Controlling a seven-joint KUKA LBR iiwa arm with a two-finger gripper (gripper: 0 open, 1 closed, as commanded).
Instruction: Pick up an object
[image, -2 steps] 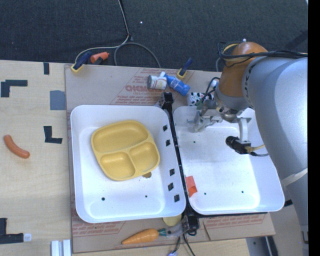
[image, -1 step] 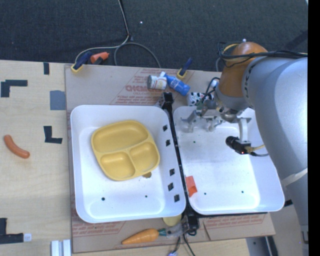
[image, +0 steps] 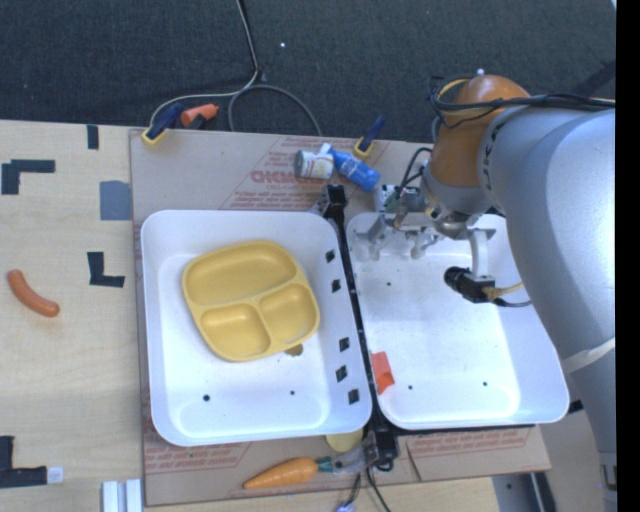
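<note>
- Orange against pale wood, a toy sausage (image: 33, 293) lies at the far left of the tabletop (image: 70, 400), well apart from both bins and likely beyond easy reach.
- Inside the left bin (image: 160, 330) a yellow divided plate (image: 250, 298) sits tilted, taking up the bin's far half; it is the clearest candidate to pick, though its broad flat shape offers only a thin rim to grip.
- Near the front edge, just outside the bins, a toy carrot (image: 280, 472) lies on the cardboard sheet (image: 240, 170).
- Beyond the bins, a white and blue bottle (image: 338, 165) lies on its side by the clamps.
- An orange tag (image: 382, 371) lies by the divider in the right bin (image: 540, 400).
- At the right bin's far left corner the tool (image: 395, 237) hangs low, close to the wall; I cannot tell whether it is open or closed, and nothing shows between its tips.
- White floor stretches open through the right bin's middle and near side, so I judge there is room to withdraw, while the divider and far wall crowd the tool.
</note>
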